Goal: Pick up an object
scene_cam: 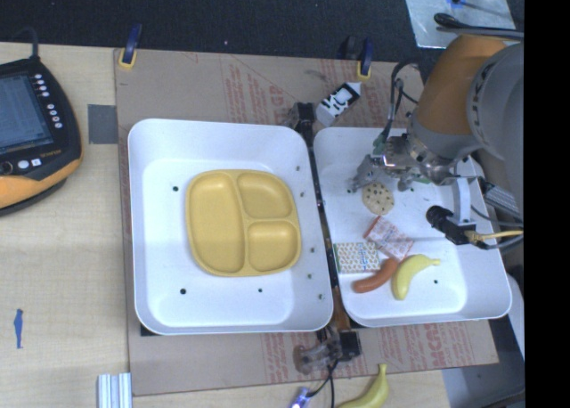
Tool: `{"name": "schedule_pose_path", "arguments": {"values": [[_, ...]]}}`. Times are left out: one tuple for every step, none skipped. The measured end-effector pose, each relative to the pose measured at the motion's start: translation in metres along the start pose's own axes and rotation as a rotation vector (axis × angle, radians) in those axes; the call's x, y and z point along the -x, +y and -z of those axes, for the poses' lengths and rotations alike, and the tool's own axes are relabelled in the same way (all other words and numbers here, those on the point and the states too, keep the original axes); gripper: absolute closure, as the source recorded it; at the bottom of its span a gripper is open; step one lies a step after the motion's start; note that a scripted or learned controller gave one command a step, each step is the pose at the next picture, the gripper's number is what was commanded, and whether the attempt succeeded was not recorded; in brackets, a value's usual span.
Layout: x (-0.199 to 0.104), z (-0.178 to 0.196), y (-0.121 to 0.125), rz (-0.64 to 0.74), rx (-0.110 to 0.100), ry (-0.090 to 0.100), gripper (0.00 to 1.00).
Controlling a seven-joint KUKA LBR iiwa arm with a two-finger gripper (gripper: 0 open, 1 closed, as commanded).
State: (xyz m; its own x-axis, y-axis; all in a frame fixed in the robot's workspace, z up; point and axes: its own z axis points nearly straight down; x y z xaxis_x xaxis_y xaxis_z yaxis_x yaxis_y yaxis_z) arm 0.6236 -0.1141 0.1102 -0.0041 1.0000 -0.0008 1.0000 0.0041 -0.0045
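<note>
The tool (385, 168) hangs over the upper part of the right bin (445, 304), at the right of the frame, and the cookie (378, 197) lies directly below it in the picture, just beside the fingertips; I cannot tell whether they touch it. The cookie is round, so it offers no long axis to line up with. Whether the tool is spread or pressed together cannot be told from this slant, and nothing shows between its fingers.

Lower in the same bin lie the other candidates: one packet (388, 238) with red print, one flat patterned packet (356, 257) to its lower left, one sausage (374, 276) lying aslant, and one banana (408, 273) whose long axis runs from lower left to upper right, touching the sausage's right end. All of these sit well below the tool in the frame, so the cookie looks the nearest pick.

The left bin (156, 219) holds one yellow divided tray (242, 221) with three compartments. A second banana (370, 390) rests on the surface (62, 290) at the bottom edge of the frame, outside both bins.
</note>
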Motion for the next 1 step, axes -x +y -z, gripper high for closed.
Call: {"name": "schedule_pose_path", "arguments": {"values": [[-0.0059, -0.0184, 0.0326, 0.000, 0.001, 0.000, 0.00]]}}
